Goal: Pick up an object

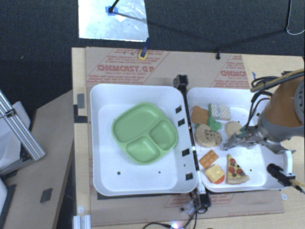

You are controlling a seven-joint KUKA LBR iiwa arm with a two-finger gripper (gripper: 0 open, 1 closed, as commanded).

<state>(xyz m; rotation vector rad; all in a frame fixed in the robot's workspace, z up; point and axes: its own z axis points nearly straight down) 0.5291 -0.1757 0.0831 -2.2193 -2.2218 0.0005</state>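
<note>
Toy foods, among them a pizza slice and a cookie, are lying in the right bin; the left bin is holding a green tray. Gripper is hovering low beside the cookie, its grasp unclear.

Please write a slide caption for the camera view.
Gripper above toy food in right bin; green plate in left.

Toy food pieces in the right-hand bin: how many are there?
About 8: bread, checkered block, green piece, cookie, round biscuit, cracker, cheese, pizza slice. The arm may hide more.
</note>
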